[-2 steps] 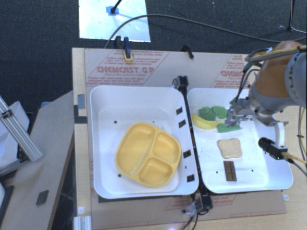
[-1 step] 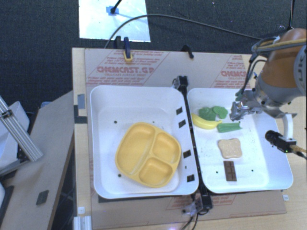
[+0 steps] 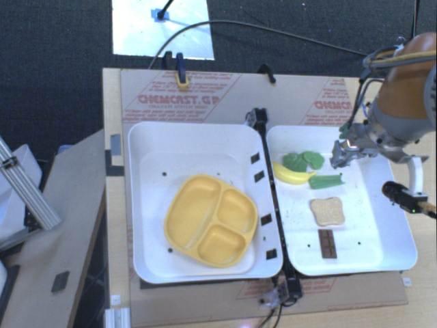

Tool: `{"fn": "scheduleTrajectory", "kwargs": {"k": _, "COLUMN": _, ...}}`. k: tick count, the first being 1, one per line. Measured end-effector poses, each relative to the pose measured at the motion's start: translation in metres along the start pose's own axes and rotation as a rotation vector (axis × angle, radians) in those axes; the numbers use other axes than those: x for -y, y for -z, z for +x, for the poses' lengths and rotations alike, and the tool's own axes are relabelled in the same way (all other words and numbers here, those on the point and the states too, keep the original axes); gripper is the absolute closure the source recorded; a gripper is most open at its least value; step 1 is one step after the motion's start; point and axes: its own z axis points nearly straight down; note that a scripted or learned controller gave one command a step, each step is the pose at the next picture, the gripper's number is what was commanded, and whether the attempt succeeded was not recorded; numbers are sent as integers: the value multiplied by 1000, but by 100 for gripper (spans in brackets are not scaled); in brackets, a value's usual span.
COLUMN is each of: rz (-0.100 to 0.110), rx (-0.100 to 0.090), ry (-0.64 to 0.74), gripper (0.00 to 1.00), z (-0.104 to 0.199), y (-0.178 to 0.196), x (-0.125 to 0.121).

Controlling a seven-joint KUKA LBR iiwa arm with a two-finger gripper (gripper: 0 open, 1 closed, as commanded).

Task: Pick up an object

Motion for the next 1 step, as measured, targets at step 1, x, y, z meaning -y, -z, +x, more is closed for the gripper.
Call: {"fn": "scheduleTrajectory", "kwargs": {"k": 1, "rz": 1, "rx": -2, "ry": 4, "gripper": 100, "z": 54, "y": -8, "x": -11}}
